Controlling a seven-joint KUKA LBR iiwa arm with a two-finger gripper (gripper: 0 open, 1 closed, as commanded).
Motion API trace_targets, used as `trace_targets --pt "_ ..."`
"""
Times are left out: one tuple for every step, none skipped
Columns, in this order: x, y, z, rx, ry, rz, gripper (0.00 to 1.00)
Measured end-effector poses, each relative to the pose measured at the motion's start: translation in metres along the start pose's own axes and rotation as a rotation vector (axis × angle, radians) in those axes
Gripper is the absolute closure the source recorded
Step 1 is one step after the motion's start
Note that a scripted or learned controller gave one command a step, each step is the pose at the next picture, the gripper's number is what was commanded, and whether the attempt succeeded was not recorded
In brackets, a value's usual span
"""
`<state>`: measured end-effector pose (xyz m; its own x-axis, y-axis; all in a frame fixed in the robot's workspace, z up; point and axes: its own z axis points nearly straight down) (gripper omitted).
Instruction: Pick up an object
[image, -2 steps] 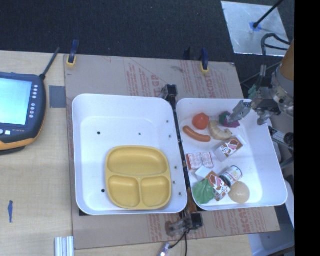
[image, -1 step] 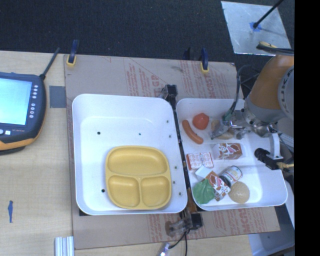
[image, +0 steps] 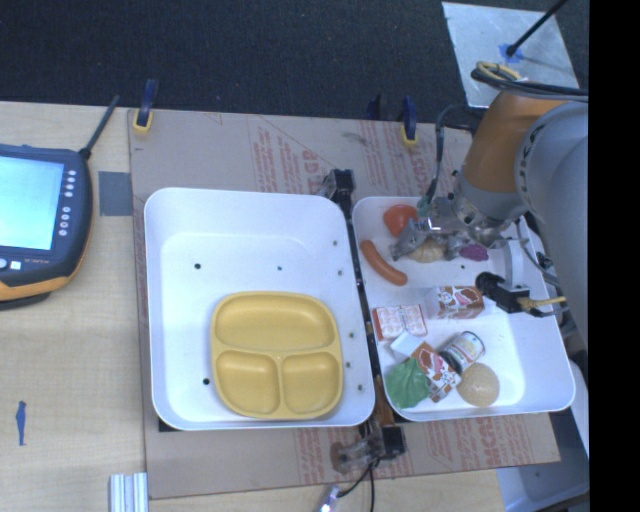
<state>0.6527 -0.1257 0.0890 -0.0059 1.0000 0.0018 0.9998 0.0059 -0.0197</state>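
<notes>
My gripper (image: 424, 238) is low in the far part of the right bin (image: 545, 385), reaching in from the right under the orange-banded wrist (image: 500, 150). It hangs over a small beige item (image: 430, 254), with a red tomato (image: 399, 216) just to its left and a purple piece (image: 474, 252) to its right. An orange-red sausage (image: 384, 263) lies a little nearer the front, left of the gripper. The gripper body hides whatever is directly beneath it.
Nearer the front of the right bin lie a pink packet (image: 400, 321), a brown-and-white packet (image: 460, 300), a small can (image: 464, 348), a green leaf (image: 405, 383) and a beige ball (image: 479, 384). The left bin (image: 180, 250) holds a yellow divided plate (image: 277, 354). A tablet (image: 35, 220) sits far left.
</notes>
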Motion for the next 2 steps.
trace_targets --pt "0.014 0.001 -0.001 -0.002 -0.002 0.0 0.0" --pt "0.03 0.001 -0.001 -0.003 -0.002 -0.001 0.0"
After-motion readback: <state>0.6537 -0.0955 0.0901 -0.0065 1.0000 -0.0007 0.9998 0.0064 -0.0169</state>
